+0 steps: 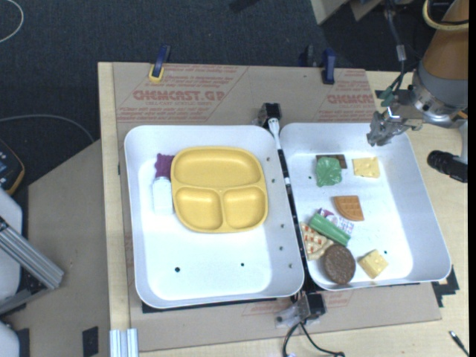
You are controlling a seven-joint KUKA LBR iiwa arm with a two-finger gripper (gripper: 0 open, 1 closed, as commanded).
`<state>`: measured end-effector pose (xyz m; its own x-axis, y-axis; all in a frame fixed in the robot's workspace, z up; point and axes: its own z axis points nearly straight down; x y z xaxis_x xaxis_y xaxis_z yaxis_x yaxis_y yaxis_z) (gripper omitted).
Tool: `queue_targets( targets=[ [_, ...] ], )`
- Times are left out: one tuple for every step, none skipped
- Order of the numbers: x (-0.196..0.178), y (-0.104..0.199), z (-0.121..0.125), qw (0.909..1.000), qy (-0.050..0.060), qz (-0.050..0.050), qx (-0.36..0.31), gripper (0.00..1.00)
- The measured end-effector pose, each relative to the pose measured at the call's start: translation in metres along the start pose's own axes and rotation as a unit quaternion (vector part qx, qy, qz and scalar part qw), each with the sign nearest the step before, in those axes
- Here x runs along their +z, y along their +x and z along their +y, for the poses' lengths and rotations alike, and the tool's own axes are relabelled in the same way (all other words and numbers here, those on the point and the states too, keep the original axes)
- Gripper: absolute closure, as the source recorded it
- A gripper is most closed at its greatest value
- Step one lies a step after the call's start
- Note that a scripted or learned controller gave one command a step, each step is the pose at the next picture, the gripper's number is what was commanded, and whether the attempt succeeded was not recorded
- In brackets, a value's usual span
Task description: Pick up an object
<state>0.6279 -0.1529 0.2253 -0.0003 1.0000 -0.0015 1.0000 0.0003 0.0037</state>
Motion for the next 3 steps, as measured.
queue_targets(
  targets=[
    [-0.008,0.041,-0.028,1.0,0.003,0.002,-0.002,1.0],
    [0.005,0.091,-0.052,1.0,0.004,0.002,-0.002,1.0],
    [0.006,0.129,-0.079,1.0,0.004,0.002,-0.002,1.0]
  ],
)
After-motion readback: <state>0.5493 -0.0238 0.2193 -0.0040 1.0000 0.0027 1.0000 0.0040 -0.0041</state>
